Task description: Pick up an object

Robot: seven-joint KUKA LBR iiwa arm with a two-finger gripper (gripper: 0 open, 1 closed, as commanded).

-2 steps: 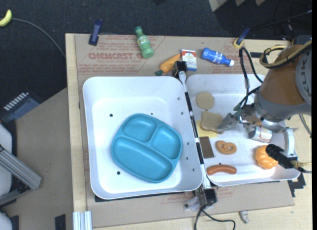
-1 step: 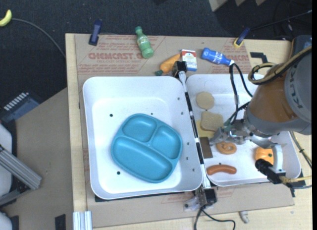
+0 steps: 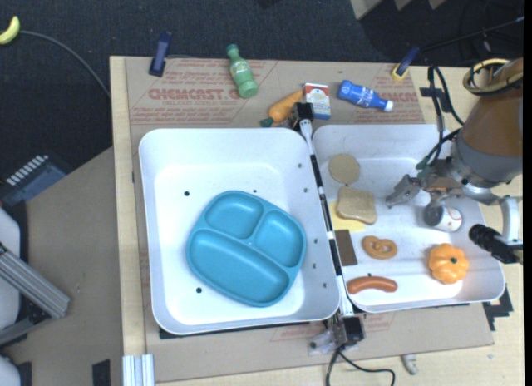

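Below the arm, the hand (image 3: 413, 193) hangs over the right bin (image 3: 399, 139), its dark fingers (image 3: 397, 194) spread and pinching nothing. Just left of it lies a pale, square-cornered slice of toast (image 3: 357, 206) with a tan crust edge, flat on the bin floor. A round beige cookie (image 3: 343, 168) sits above it, a pretzel (image 3: 380, 248) below, an orange pumpkin (image 3: 448, 263) near the bin's right corner. A blue divided plate (image 3: 245, 247) rests in the left bin (image 3: 166, 210).

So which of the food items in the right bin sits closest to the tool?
The slice of bread, just left of the tool. The cookie, pretzel, sausage and orange pumpkin lie farther off.
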